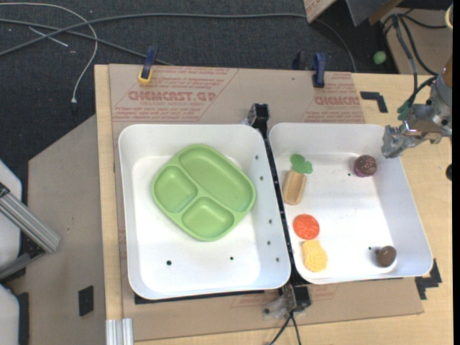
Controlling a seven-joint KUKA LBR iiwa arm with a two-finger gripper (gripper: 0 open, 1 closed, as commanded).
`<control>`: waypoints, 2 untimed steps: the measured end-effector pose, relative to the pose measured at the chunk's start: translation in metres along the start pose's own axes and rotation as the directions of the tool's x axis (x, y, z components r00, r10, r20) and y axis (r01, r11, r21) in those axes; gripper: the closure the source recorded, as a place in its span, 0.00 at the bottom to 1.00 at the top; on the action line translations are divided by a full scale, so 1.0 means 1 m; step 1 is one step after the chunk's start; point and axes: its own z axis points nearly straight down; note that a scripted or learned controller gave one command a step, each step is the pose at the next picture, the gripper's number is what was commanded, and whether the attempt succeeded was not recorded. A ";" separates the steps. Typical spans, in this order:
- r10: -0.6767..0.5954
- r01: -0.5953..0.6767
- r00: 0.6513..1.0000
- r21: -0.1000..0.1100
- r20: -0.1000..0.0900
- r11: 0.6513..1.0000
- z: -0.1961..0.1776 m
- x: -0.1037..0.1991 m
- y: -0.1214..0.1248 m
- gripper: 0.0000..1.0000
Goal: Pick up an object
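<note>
Arm: I see it entering at the right edge, upper half of the frame, wrist pointing left and down. Gripper [392, 144] hangs over the upper right rim of the right bin [402, 192], tips near the rim; I cannot tell its state, too small and blurred.

Right bin contents:
- purple ball [365, 166], upper right, near the gripper but apart from it.
- brown ball [386, 256], lower right corner.
- tan piece [294, 186] with a green top [301, 165], upper left, by the bin wall.
- orange disc [307, 226], lower left.
- yellow piece [314, 256], just below the disc, touching or nearly so.

Left bin [136, 192]: green tray [204, 191], three compartments, lying tilted near the centre.

Writing: I read red print on the board [215, 92] under the bins, roughly "CHEMCAST GP", repeated at upper right; the smaller lines are illegible.

Clamps: blue-and-yellow clamp [149, 63] upper left, blue clamp [318, 69] upper centre.
</note>
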 end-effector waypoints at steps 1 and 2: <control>0.000 0.000 1.000 0.005 -0.001 1.000 0.043 0.003 0.004 0.00; 0.000 0.000 1.000 0.005 -0.002 1.000 0.086 0.004 0.004 0.00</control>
